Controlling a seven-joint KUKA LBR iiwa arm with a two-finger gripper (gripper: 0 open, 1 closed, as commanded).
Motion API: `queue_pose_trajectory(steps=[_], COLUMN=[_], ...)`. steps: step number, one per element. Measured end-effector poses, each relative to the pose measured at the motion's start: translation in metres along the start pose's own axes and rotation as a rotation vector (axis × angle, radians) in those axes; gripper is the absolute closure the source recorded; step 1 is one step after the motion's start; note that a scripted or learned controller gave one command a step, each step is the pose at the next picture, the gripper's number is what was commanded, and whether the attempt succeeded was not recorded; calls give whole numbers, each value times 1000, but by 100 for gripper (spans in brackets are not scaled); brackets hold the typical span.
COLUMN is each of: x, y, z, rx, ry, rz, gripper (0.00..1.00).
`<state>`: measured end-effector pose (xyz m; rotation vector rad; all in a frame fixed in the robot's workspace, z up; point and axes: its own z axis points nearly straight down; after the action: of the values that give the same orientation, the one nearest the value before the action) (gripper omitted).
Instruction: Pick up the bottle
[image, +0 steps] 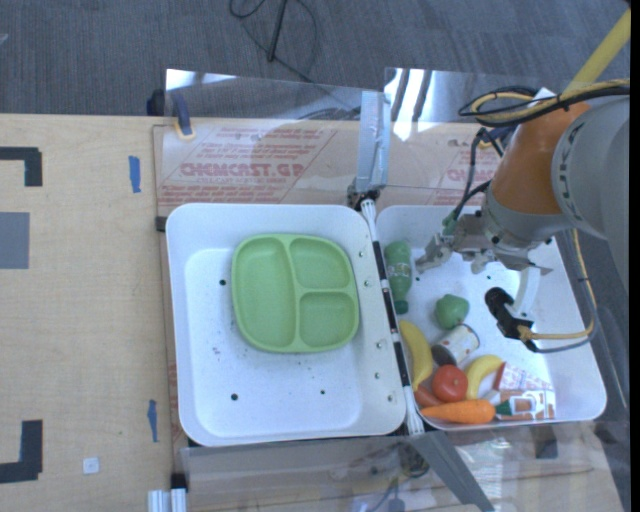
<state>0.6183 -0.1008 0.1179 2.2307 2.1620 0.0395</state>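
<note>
A pale wooden surface (80, 300) carries two shallow white plastic bins side by side, seen from above at a slant. The grey robot arm with an orange band (560, 160) reaches in from the right and hangs over the far part of the right bin (590, 385). The left bin (200, 400) holds a light green plastic plate with three compartments (296, 292), lying flat near its far side. The arm's pincer (462, 247) sits above the right bin; whether it is open or closed cannot be told here. Just to the pincer's left, against the bin's left wall, lies the green plastic bottle (399, 273), on its side and apart from the pincer. Nearer the camera are a yellow banana (416, 352), an orange carrot (461, 411), a small printed carton (525, 394), a green pepper (452, 310), a small tin can (459, 344) and a red tomato (450, 383).
</note>
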Motion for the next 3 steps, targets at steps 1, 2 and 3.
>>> queue_pose_trajectory(steps=[1,2,3], x=[1,-1,-43], y=[-54,-52,-79], z=[26,15,-15], rx=[30,24,37], ry=[11,6,15], rz=[-319,-317,-470], gripper=[0,100,100])
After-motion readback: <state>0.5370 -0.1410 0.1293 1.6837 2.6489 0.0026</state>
